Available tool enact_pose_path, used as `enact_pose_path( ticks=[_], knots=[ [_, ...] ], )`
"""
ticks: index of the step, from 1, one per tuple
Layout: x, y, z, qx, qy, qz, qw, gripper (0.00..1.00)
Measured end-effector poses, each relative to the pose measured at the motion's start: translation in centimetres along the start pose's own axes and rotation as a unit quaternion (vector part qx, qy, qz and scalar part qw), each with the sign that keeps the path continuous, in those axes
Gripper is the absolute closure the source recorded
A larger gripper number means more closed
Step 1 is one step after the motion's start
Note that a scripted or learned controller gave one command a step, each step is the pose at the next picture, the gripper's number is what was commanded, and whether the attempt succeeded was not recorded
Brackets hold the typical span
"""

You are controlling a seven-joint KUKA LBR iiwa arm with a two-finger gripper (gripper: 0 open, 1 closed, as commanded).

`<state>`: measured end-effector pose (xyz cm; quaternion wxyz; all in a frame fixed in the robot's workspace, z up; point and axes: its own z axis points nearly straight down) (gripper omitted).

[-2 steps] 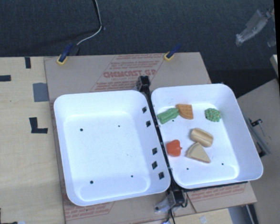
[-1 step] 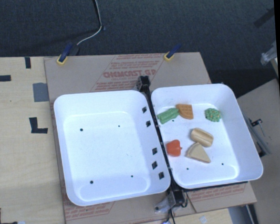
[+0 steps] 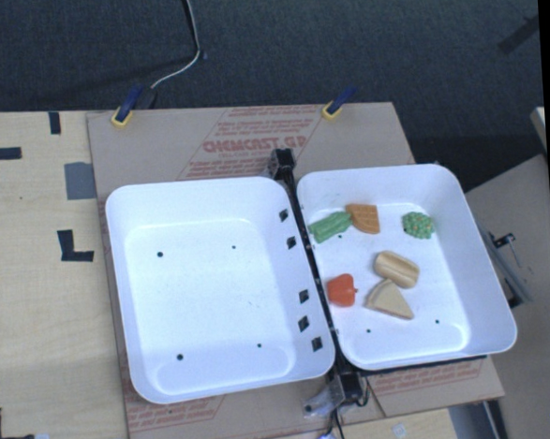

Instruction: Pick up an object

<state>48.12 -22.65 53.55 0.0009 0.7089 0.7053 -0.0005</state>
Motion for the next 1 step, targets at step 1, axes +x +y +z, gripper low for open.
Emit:
enact_pose_path(
  ticks=[1],
  knots=[
    [0.23,0.32,-1.00,-0.001,-0.001,-0.002,1.0000,1.00]
  ],
)
